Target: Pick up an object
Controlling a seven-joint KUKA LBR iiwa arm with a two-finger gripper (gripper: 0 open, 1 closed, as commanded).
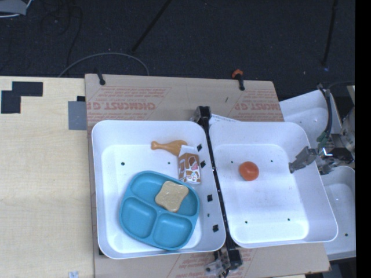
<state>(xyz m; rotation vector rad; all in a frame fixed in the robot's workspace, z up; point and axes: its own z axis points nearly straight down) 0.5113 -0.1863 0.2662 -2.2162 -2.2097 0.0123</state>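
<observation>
At the right of the frame, the grey metal pincer [316,158] hangs over the right rim of the right-hand shallow white plastic bin [290,227]; whether it is open or closed cannot be told. A small round orange-red ball [249,171] lies near that bin's middle, well apart from the pincer. The left-hand white bin [110,155] holds a blue divided plastic plate [145,219] carrying a tan bread-like slice [171,196].
</observation>
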